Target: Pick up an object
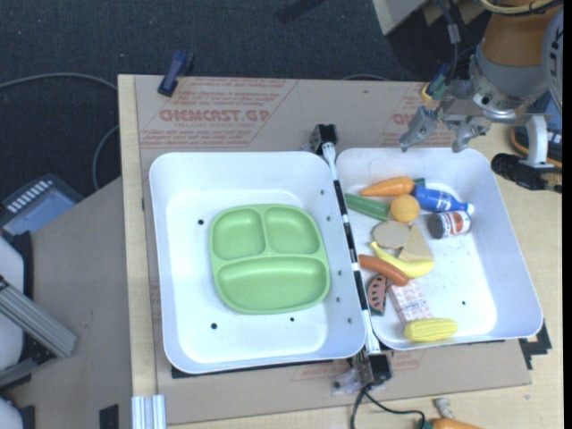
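Dark blue carpet floor, cardboard-covered bench top, grey cable trailing at left

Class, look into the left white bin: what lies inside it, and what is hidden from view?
Inside the left bin lies one green divided plate with three compartments. Small dark dots mark the bin floor around it. The floor under the plate is covered.

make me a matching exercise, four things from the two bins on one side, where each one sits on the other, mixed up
Things:
1. green divided plate
2. corn cob
3. carrot
4. watermelon slice

Places:
A. near edge of the right bin
B. far end of the toy pile
C. beside the divider between the bins
D. middle of the left bin

Pairs: 1-D, 2-A, 3-B, 4-C
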### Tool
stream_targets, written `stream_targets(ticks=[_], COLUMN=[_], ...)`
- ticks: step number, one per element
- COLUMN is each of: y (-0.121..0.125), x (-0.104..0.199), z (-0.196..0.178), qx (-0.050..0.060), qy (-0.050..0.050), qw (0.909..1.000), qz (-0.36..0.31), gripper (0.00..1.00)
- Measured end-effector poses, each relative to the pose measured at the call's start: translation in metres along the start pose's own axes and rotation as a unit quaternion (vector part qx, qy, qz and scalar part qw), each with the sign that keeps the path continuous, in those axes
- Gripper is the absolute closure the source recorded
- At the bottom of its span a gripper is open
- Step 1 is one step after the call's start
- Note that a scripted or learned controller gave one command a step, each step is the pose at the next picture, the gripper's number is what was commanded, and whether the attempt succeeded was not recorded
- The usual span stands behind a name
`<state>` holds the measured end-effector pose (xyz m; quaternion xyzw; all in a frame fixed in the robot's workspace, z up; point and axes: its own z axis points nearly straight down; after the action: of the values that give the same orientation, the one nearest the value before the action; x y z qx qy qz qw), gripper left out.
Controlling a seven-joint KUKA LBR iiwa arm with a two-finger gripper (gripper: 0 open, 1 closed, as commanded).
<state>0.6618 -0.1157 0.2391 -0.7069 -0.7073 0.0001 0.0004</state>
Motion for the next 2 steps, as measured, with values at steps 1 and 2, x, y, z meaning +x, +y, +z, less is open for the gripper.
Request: stream_targets(ticks=[1, 2], y=[-0.011, -0.004], x=[-0.016, -0.046], z=[0.108, 0.157], qx=[0.001, 0.006], qy=[0.000, 0.001], qw=[1.0000, 1.0000], qz=[0.001, 0.001], gripper=[0.00, 0.00])
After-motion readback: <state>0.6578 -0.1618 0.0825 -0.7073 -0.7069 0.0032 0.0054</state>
